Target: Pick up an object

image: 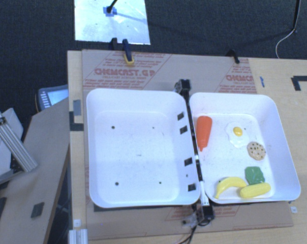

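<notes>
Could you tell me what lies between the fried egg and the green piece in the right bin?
In the camera view, the cookie lies between the fried egg above it and the green piece below it, in the right bin.

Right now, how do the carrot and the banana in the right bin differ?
The carrot is orange, straight and tapered; the banana is yellow and curved. The carrot lies lengthwise against the bin's left wall near the far end, while the banana lies crosswise at the near edge, beside a yellow corn-like piece. Both rest flat in the right bin.
</notes>
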### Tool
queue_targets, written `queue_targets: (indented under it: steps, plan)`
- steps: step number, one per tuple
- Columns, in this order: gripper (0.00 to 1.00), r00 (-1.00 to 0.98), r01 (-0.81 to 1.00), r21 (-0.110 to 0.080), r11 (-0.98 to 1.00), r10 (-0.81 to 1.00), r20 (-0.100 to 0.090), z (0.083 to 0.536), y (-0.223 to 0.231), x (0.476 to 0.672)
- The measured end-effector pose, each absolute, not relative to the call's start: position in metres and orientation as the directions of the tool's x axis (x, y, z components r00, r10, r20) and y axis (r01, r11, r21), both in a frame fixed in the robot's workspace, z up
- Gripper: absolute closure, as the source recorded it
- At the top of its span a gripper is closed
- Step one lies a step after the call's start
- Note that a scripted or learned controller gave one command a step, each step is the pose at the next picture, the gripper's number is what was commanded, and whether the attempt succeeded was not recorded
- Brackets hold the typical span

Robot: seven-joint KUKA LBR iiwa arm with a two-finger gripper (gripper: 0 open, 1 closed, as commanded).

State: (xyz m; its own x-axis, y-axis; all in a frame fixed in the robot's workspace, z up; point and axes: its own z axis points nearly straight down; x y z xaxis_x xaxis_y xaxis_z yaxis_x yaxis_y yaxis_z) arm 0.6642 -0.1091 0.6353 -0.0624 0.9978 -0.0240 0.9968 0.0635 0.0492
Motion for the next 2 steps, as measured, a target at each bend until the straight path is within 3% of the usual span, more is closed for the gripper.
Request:
queue_targets:
  steps: [2]
  plan:
    - [1.00, -0.071, 0.996, 0.057, 0.073, 0.997, -0.028, 0.659, -0.108, 0.664]
